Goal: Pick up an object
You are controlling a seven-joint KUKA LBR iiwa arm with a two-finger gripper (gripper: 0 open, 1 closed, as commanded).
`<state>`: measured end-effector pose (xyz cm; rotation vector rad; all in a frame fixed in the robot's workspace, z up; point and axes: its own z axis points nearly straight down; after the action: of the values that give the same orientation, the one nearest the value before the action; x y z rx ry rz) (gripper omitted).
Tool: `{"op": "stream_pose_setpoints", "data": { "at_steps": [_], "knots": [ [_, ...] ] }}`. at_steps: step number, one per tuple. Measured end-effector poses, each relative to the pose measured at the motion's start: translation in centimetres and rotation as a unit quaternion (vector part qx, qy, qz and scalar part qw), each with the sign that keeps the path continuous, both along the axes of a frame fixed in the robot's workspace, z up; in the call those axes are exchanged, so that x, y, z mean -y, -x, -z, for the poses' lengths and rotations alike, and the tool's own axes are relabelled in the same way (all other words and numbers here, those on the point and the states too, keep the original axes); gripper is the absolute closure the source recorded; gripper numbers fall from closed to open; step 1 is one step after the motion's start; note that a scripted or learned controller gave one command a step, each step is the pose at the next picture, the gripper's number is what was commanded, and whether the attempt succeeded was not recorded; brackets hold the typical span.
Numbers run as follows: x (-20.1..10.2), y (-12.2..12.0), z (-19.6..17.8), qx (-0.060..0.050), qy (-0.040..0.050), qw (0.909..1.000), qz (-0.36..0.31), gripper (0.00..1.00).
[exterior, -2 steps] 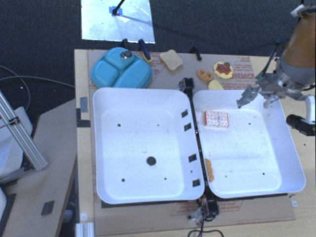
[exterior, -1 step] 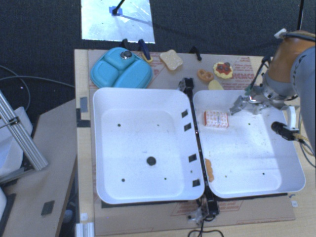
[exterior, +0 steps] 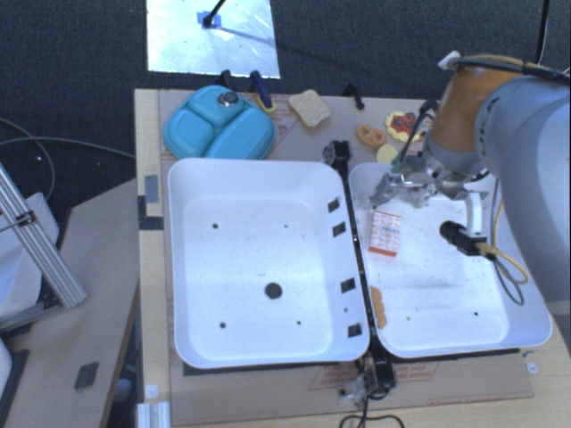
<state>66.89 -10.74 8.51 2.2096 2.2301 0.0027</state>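
Note:
A small red-and-white packet (exterior: 385,234) lies flat in the right bin (exterior: 464,328), near its left wall. My gripper (exterior: 387,194) hangs just above and behind the packet, at the bin's back left, with nothing visibly held. An orange, peanut-like piece (exterior: 378,308) rests against the right bin's left wall, nearer the front. In the left bin (exterior: 223,194) a small dark round object (exterior: 273,290) sits near the middle front.
Behind the bins lie a blue sectioned plate (exterior: 219,125), a toast slice (exterior: 310,108) and several toy foods (exterior: 370,135). A black plug on a yellow cable (exterior: 459,236) hangs from the arm over the right bin. Black clips (exterior: 339,230) line the wall between the bins.

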Motion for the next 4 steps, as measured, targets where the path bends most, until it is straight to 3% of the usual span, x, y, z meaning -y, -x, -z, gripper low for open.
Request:
{"op": "stream_pose_setpoints", "data": {
  "at_steps": [1,2,3,4],
  "knots": [
    [0.4,-0.2,-1.3,0.003,0.0005,1.0,0.001,1.0],
    [-1.4,9.0,-0.2,0.003,0.0002,1.0,0.005,1.0],
    [-12.4,2.9,-10.7,0.007,-0.0014,1.0,-0.003,1.0],
    [-20.4,1.8,-10.0,0.001,-0.0013,1.0,0.0,1.0]
  ]
}}
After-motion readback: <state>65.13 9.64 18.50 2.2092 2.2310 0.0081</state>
